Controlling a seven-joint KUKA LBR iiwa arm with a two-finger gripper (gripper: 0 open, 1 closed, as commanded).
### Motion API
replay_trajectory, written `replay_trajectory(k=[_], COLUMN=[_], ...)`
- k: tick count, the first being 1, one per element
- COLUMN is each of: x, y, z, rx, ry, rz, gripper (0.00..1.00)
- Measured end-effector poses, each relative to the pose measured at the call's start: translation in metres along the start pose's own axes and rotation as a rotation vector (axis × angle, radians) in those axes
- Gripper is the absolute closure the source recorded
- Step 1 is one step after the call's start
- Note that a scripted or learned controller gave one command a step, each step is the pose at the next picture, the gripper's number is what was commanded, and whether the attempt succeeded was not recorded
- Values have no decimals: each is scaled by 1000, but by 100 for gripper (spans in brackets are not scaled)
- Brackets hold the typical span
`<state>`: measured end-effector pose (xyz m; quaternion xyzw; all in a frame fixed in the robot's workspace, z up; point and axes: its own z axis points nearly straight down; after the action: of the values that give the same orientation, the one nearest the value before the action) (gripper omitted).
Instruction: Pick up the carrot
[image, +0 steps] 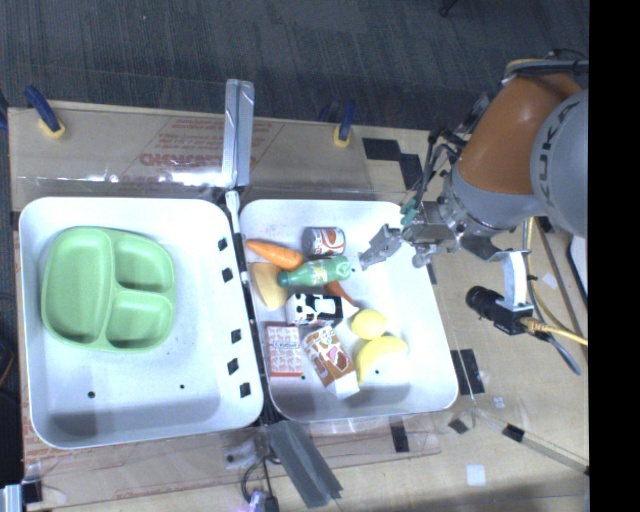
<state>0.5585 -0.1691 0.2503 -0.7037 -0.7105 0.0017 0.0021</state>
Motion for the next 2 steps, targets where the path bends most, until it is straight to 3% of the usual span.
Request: replay_trajectory(k=[1,2], x=[59,61], y=[79,79], z=[159,150], rx=[-2,0], ry=[-1,0], rz=[53,47], gripper=[0,100])
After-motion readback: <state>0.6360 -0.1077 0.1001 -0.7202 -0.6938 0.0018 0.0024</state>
